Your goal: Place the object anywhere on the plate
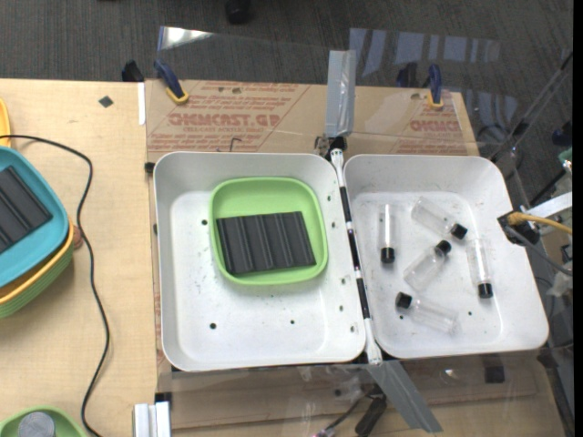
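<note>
A square green plate [267, 232] lies in the left white bin [182, 317], toward its back. A black ridged mat [265, 242] covers the plate's middle. Several clear vials with black caps lie scattered in the right white bin [510, 330]: one [386, 232] near the left wall, one [431, 214] at the back, one [424, 267] in the middle, one [478, 267] to the right, and one [430, 311] at the front.
Flat cardboard [273, 112] with blue-and-yellow clamps lies behind the bins. Stacked teal and yellow trays [32, 230] and a black cable [91, 271] sit on the wooden bench at left. A black and yellow fitting [524, 223] overhangs the right bin's right rim.
</note>
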You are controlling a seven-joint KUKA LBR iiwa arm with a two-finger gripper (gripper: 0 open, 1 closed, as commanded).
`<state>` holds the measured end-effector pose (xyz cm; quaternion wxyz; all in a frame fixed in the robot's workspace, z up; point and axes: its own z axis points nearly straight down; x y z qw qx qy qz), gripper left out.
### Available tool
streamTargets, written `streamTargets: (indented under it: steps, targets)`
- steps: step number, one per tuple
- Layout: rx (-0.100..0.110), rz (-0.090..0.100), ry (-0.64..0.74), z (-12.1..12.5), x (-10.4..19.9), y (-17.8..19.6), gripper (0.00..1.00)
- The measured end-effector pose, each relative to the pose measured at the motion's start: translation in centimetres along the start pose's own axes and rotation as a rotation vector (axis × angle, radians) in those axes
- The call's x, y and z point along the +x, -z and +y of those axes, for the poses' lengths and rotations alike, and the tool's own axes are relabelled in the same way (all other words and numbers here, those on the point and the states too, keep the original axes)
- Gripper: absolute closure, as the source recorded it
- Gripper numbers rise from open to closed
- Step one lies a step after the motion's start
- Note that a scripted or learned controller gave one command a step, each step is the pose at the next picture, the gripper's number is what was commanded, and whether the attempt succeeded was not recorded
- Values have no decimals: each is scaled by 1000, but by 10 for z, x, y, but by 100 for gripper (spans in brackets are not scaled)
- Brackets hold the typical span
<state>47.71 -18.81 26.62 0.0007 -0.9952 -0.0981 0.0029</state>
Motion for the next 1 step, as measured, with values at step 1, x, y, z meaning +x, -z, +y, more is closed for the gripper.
streamTargets:
  steps: [1]
  targets:
    - [-1,2,1,34,-7,11,0]
